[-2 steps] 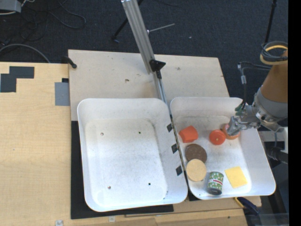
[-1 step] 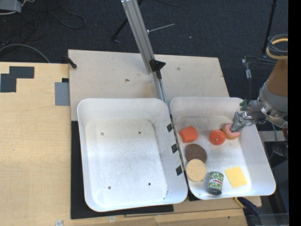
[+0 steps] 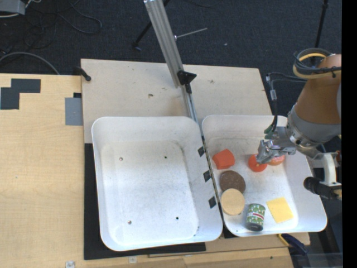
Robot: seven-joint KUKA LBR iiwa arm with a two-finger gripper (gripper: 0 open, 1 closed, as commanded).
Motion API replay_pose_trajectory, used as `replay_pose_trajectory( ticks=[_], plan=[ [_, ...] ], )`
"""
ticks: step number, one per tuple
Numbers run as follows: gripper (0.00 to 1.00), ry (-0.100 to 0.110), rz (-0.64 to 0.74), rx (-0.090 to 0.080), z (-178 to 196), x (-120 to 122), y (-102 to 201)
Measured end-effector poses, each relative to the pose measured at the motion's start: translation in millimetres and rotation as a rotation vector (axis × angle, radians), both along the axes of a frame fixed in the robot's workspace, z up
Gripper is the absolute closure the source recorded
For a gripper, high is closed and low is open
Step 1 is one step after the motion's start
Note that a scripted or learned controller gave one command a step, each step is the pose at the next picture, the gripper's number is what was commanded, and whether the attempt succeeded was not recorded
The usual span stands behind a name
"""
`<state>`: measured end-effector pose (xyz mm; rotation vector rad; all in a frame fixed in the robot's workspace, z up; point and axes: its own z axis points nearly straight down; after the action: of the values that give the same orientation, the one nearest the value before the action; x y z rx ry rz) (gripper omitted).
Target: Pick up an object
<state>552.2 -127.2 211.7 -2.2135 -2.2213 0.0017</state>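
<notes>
End effector (image 3: pixel 269 153) low in right bin (image 3: pixel 312 222), right over red object (image 3: pixel 257 163); cannot tell its state. Looks like the grasp step. Next: confirm hold, then lift straight up, clear of orange block (image 3: pixel 224 158).

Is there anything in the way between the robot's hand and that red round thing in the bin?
Nothing visible is in the way. The hand is already right over the red round thing in the right bin. The orange block and the brown disc sit off to the side.
</notes>
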Motion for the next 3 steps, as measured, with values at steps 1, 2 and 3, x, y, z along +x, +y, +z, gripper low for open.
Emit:
replay_pose_trajectory(
  ticks=[1, 2, 3],
  plan=[
    [1.0, -0.002, 0.0, 0.0, 12, -6, 47],
    [1.0, 0.001, 0.001, 0.0, 8, -17, 108],
    [1.0, 0.001, 0.0, -0.001, 4, -22, 155]
  ],
)
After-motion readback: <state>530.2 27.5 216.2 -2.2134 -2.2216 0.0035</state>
